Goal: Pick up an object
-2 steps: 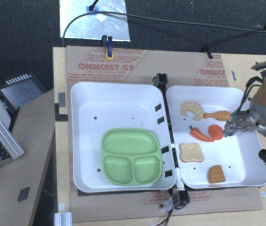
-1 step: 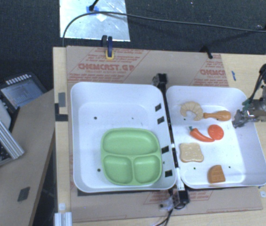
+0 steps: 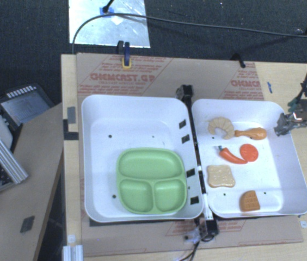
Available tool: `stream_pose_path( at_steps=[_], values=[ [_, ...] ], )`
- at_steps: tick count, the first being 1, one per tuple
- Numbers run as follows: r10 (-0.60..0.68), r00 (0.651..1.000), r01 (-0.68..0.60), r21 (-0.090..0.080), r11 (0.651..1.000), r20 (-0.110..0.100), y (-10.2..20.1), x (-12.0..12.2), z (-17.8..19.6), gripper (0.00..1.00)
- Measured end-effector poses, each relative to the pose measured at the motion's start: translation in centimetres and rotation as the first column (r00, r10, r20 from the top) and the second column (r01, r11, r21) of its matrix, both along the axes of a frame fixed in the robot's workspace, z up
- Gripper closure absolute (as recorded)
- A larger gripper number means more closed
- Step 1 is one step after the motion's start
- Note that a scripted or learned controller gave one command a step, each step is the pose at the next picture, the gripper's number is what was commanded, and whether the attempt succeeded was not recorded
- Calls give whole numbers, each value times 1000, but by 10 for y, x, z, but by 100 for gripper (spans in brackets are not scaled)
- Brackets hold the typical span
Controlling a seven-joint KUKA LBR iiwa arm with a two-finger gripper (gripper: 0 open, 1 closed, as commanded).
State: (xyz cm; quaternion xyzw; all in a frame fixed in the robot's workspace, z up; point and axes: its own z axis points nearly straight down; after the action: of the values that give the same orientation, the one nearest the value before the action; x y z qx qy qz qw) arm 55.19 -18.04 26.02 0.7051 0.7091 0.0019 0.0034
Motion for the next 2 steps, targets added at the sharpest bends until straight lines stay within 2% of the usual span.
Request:
stream_pose_path(
  at_steps=[1,2],
  values=[
    [4,1000,-4,2,1000,-3,52,26,-9,100],
    [4,1000,-4,3,1000,-6,108,43,-23,100]
  ],
)
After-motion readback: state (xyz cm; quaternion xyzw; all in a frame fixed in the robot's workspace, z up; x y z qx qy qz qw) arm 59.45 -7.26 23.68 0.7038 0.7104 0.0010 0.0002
